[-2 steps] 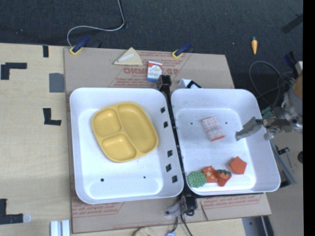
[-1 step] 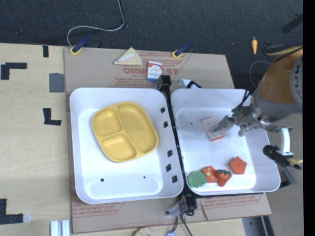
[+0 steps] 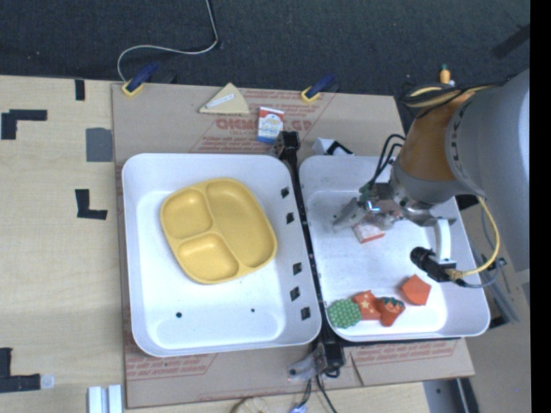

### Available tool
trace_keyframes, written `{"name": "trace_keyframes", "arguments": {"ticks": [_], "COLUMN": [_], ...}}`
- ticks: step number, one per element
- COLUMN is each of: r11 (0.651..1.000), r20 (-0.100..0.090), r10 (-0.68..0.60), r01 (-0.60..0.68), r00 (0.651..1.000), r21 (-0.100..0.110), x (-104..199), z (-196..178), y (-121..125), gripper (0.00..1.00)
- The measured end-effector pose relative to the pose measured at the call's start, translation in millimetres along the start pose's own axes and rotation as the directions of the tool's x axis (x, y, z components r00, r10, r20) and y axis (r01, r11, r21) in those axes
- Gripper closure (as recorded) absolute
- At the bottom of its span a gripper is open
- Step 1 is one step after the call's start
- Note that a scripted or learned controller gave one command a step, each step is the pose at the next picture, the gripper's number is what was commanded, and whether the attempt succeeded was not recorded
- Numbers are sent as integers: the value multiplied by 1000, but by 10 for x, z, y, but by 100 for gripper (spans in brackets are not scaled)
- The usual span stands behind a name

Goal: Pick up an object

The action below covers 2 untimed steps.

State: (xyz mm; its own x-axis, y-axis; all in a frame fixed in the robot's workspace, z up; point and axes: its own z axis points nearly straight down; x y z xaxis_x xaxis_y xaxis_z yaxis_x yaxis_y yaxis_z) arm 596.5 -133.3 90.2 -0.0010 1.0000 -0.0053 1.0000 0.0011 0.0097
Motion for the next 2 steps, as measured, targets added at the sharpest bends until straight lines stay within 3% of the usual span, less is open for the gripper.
{"name": "trace_keyframes", "arguments": {"ticks": [1, 2], "r11": [1000, 1000], "r20": [5, 0], "r10": [0, 0], "r01": [0, 0], "r00": [1000, 1000], "r21": [-10, -9], "x": [-12, -410], "z": [-125, -17], "y": [26, -566], "gripper": [100, 100]}}
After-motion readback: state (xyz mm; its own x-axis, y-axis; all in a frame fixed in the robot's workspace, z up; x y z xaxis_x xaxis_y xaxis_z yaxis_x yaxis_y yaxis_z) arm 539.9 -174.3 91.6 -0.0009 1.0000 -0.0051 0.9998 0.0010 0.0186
